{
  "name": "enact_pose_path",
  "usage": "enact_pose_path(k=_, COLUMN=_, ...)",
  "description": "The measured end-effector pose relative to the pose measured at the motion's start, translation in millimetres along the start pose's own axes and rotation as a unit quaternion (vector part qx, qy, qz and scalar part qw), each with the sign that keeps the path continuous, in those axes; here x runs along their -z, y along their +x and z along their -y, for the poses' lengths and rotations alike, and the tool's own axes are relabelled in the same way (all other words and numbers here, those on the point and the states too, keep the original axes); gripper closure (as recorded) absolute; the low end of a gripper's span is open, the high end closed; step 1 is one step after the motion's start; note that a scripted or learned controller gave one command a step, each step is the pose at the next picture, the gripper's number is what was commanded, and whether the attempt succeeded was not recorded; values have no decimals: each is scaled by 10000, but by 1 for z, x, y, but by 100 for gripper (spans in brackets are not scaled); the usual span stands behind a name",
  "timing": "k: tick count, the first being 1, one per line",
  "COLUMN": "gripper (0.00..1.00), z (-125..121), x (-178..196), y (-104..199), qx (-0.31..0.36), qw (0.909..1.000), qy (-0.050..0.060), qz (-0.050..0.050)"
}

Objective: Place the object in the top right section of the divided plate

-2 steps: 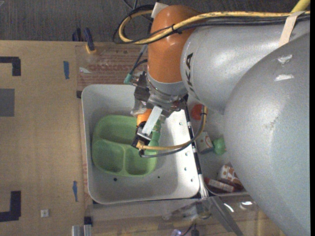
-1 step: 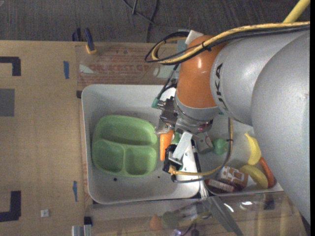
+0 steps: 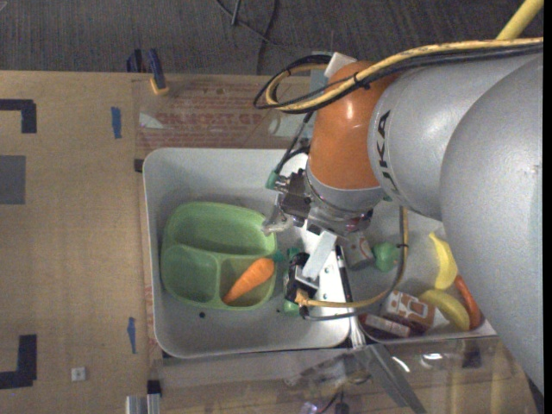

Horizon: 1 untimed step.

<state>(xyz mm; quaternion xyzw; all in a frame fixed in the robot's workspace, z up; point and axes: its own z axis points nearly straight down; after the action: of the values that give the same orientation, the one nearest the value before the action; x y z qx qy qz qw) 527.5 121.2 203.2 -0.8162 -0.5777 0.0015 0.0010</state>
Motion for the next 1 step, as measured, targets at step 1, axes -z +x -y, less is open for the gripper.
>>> enact_pose_path(k=1, gripper=0, z=-49, x=-79, y=13, qx=-1472, qw=9891, qy=-1, qz=-4)
